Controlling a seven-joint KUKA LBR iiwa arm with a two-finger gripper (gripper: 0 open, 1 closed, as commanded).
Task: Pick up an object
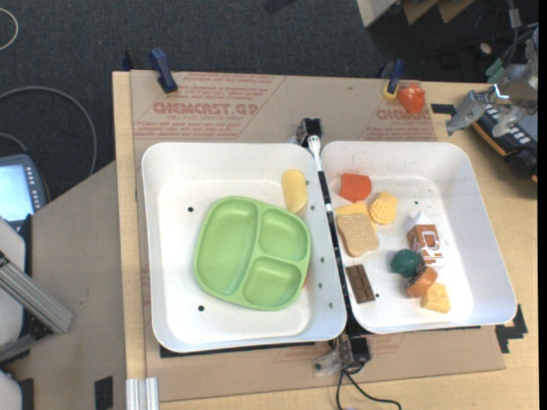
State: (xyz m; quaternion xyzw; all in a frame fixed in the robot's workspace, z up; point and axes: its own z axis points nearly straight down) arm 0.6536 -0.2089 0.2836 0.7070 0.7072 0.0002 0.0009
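The right bin (479, 229) holds several toy foods. Among them are a red piece (355, 185), a round yellow cracker (384, 207), a bread slice (357, 234) and a brown chocolate bar (360, 282). A small carton (426, 239), a dark green lump (407, 262), an orange piece (420, 282) and a cheese wedge (437, 298) lie there too. In the left bin (162, 229) sit a green divided plate (253, 252) and a yellow piece (294, 190). My gripper (475, 109) hangs outside the bins, beyond the right bin's far right corner, with nothing seen in it.
An orange-red toy (411, 98) sits on the cardboard base (214, 109) behind the right bin, next to a blue clamp (393, 77). Another blue clamp (162, 68) grips the base's far left edge. A black bracket (310, 130) stands where the bins meet.
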